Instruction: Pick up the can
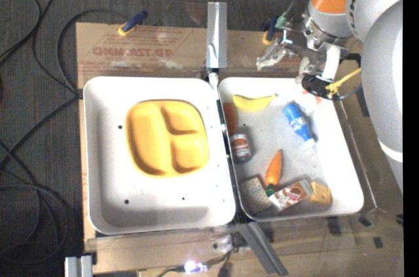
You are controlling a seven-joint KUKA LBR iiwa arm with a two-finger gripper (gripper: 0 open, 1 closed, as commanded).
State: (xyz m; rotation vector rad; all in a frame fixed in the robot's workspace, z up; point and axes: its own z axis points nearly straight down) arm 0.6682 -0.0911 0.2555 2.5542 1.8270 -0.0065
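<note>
The can (pixel 241 146) stands against the right bin's (pixel 350 161) left wall; the gripper (pixel 288 54), fingers apart, hovers beyond its back rim.

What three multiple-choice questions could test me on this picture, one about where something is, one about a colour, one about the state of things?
1. Where does the can lie?
A. in the right bin, near its left wall
B. on the yellow tray
C. outside both bins

2. What colour is the divided tray in the left bin?
A. blue
B. yellow
C. green

3. How does the gripper stand to the can?
A. clamped on it
B. pressing down on it
C. apart from it, over the right bin's far edge

Answers: 1 A, it lies against the right bin's left side beside the carrot. 2 B, the tray is plainly yellow. 3 C, bare bin floor separates them.
</note>
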